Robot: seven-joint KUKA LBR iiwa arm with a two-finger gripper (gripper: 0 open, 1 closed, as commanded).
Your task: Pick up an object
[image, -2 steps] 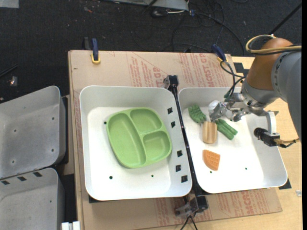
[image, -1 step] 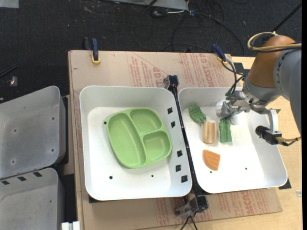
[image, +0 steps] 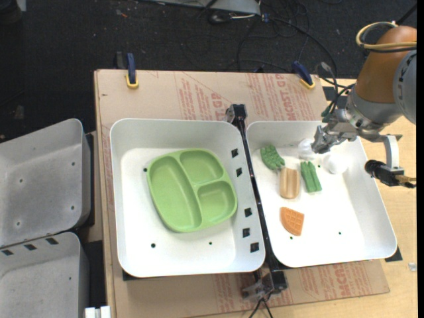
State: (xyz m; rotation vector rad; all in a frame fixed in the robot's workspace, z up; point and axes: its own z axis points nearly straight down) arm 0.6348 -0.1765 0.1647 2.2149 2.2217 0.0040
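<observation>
Grey two-finger gripper point(image: 320, 142) low over right white bin's point(image: 371, 244) far edge, finger state can't tell, probably positioned for nearest pickable, the ridged green plastic bar point(image: 310, 176) beside tan cylinder point(image: 288, 182); nothing visibly held.

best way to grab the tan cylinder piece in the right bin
Grip the tan cylinder across its narrow middle, coming straight down. It lies flat, long axis running near to far, with gaps on either side toward the green ridged piece and the bin wall.
</observation>
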